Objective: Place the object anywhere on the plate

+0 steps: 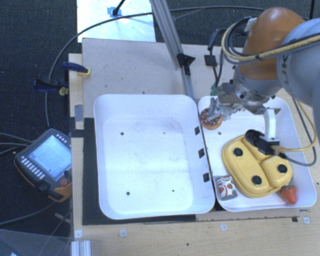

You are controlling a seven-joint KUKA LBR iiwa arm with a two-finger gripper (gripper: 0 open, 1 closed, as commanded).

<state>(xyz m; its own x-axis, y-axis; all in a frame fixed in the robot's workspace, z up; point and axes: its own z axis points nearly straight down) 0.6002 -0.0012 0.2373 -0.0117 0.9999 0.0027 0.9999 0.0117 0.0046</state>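
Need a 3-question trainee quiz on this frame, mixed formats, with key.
1. Short answer: which bin, by the view's sides, holds the yellow plate?
2. True or false: the red strawberry-like piece sits on the yellow plate.
3. Pick one: the brown round piece just under the claw lies
A) in the right bin, at its far left corner
B) on the yellow plate
C) in the middle of the left bin

Key:
1. The right bin.
2. False; it lies on the bin floor beside the plate's near right edge.
3. A.
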